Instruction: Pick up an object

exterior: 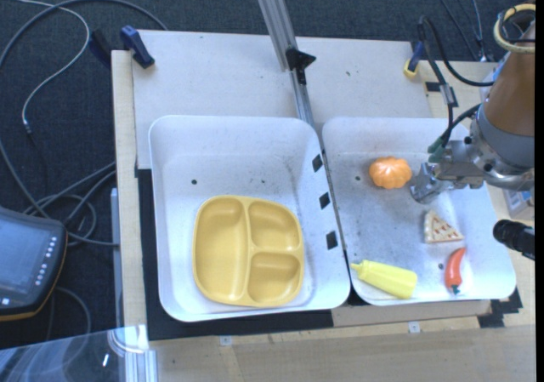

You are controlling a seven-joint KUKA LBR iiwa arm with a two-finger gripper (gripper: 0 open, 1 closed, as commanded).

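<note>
- The end effector (425, 186) hangs low over the right bin (357, 227), just right of an orange fruit (390, 173); whether it is open or closed cannot be told, and nothing is seen in its grip.
- Also in the right bin: a pizza slice (440, 228), a red pepper (456, 269) and a yellow corn cob (387, 278) near the front edge.
- The left bin (170, 151) holds a yellow divided plate (249, 249).
- No readable writing or labels anywhere on the bench (221, 74).
</note>
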